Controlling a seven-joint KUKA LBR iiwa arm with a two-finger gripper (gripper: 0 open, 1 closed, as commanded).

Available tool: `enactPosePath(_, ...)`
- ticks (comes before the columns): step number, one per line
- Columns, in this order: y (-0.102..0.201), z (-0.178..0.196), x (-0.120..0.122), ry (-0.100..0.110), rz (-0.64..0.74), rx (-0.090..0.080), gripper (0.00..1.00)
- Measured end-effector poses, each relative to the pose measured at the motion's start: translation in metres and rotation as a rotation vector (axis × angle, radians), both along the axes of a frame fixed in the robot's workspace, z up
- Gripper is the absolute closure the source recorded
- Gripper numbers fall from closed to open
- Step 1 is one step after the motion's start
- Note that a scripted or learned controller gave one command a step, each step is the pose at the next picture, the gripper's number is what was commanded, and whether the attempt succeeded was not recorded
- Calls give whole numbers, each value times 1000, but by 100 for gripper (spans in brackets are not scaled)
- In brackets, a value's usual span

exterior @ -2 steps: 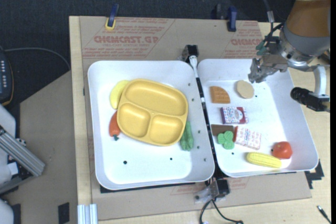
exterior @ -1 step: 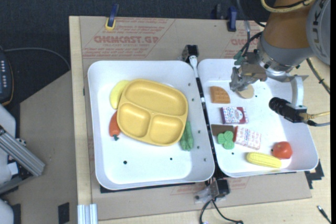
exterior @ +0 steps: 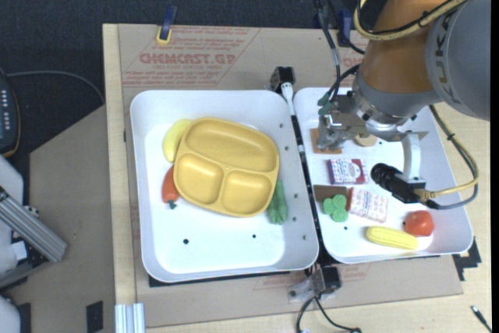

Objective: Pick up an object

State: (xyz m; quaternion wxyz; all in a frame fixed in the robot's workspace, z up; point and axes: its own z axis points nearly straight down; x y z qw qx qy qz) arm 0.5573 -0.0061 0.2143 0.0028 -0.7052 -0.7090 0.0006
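I have the gripper (exterior: 334, 130) low over the far-left corner of the right bin (exterior: 351, 247), its bare metal tip just above a flat tan-brown card (exterior: 318, 141). From this slant I cannot tell whether the jaws are apart or together, and I see nothing between them. The arm (exterior: 405, 19) behind it is a smooth orange dome running into matte grey.

Every candidate for the pick lies loose in the two glossy white bins with rounded corners. In the right bin, nearer me than the gripper, are:
- a small red-and-white printed packet (exterior: 345, 170)
- a dark brown flat piece (exterior: 326, 193), touched by a lobed green plastic shape (exterior: 336, 207)
- a pink-speckled white packet (exterior: 368, 203)
- a bumpy yellow corn cob (exterior: 392, 238) lying flat
- a round, shiny red tomato (exterior: 419, 223) just beside the cob

The left bin (exterior: 218, 246) holds a smooth yellow plate (exterior: 226, 168) moulded into three compartments. A curved yellow piece (exterior: 175, 138) pokes out at its far-left edge, a red-orange tapered piece (exterior: 169, 187) at its left, and a crinkled green leaf (exterior: 277, 204) at its right.

Both bins sit on a pale tan surface (exterior: 195, 74) printed with red lettering.
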Motion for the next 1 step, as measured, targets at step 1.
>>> enactPosePath(1,52,13,-22,-1,1,0,100)
